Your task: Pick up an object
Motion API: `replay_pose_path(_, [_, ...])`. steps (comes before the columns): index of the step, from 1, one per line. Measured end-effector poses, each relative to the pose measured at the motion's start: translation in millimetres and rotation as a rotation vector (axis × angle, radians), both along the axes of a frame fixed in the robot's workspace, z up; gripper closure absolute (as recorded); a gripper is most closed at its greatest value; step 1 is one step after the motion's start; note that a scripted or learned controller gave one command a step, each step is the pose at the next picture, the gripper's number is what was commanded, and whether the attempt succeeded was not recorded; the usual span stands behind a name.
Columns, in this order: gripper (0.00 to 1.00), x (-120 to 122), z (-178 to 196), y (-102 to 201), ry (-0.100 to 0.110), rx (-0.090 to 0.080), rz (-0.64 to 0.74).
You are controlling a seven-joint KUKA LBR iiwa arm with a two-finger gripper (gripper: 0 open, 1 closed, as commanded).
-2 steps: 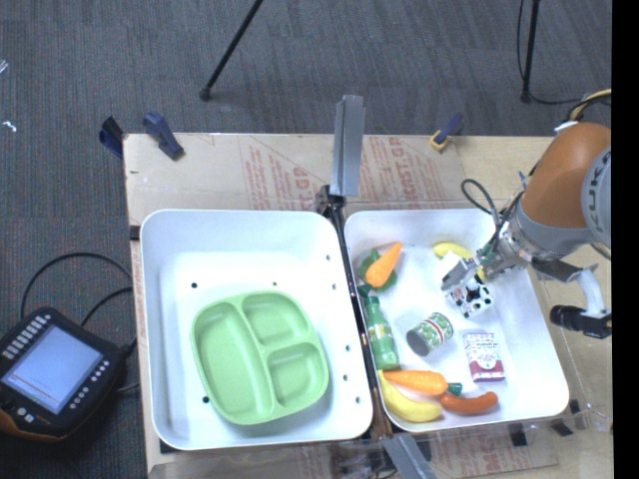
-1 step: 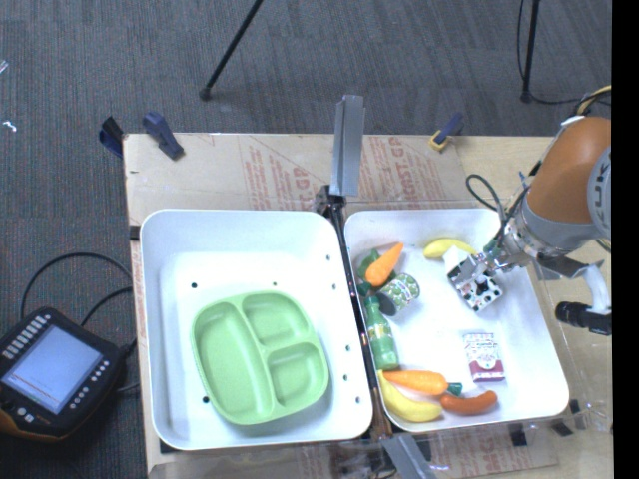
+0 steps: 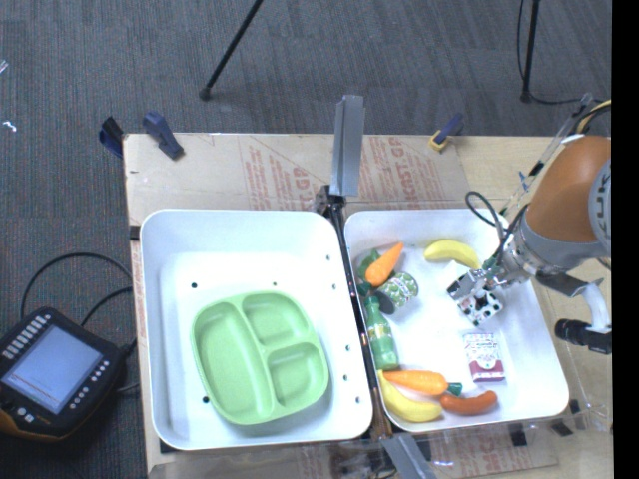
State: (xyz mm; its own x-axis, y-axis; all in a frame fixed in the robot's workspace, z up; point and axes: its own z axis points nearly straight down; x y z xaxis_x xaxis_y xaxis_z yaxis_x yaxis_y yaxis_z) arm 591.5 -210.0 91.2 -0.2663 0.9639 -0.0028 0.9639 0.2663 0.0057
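Since my gripper (image 3: 479, 297) hangs mid right bin (image 3: 519, 392), can't tell its state; the small carton (image 3: 484, 356) looks light, stiff—grab its long sides.

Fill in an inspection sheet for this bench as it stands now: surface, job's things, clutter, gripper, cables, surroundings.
Surface: wooden bench bearing a left bin and a right bin, side by side.
Job's things: in the right bin, a yellow banana, an orange carrot, a green bottle, a small round tin, a red and white carton, a second carrot, a second banana and a sausage.
Clutter: green divided tray in the left bin; clamps on the bench's far edge.
Gripper: gripper low over the right bin, near the banana; grasp cannot be judged.
Cables: cable looping by the wrist; cord on the floor.
Surroundings: carpet, handheld controller, stand legs.
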Motion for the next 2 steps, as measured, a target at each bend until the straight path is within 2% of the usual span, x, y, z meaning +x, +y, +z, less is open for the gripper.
replay_pose_path(1, [1.0, 15, 0, 13, 0.002, 0.001, -0.342])
replay_pose_path(2, [1.0, 53, 111, 34, 0.007, 0.002, -0.245])
